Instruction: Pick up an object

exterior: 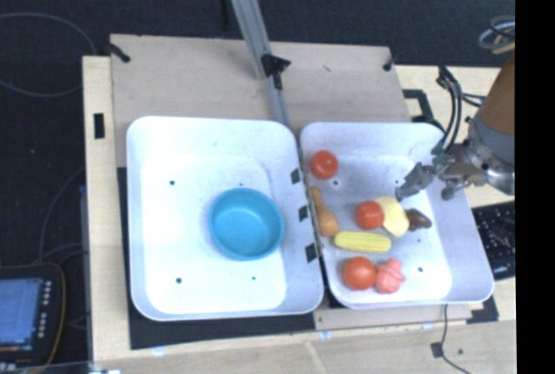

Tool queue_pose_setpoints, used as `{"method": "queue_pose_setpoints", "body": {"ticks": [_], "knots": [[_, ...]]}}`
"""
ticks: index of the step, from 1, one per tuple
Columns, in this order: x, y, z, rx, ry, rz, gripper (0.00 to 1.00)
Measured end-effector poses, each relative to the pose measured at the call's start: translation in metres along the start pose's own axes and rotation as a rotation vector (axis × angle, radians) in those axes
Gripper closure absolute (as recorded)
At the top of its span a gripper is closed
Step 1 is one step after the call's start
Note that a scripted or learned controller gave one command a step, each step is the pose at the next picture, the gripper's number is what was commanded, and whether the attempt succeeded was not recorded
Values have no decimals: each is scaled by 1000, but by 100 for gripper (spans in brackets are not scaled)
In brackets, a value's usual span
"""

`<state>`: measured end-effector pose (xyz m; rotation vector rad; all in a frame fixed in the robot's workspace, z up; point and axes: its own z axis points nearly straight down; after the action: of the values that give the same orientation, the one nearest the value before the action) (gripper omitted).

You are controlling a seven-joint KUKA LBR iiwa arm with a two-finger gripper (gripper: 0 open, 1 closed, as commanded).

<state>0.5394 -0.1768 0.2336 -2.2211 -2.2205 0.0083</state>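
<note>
The right bin (373, 142) holds several toy foods. A red tomato (323, 164) lies near its back left. Another tomato (369, 214) touches a pale yellow piece (393, 216), with a small brown piece (419, 220) beside that. A corn cob (362, 241) lies below them, an orange piece (324, 216) runs along the left wall, and a third tomato (358, 273) and a pink piece (391, 276) sit at the front. My gripper (431, 187) hovers over the bin's right side, just above and right of the yellow piece, open, with nothing between its fingers.
A blue bowl (246, 223) sits in the middle of the left bin (156, 147). A grey metal post (247, 8) slants up from between the bins at the back. Cables hang by the arm at the right.
</note>
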Motion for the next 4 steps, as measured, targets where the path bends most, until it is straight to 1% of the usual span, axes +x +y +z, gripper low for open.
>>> {"method": "queue_pose_setpoints", "body": {"ticks": [1, 2, 3, 4], "knots": [[7, 5, 49, -1, 1, 4, 0], [5, 17, 98, -3, 4, 6, 0], [5, 21, 80, -18, 5, 10, 100], [7, 26, 14, -12, 4, -6, 100]]}}
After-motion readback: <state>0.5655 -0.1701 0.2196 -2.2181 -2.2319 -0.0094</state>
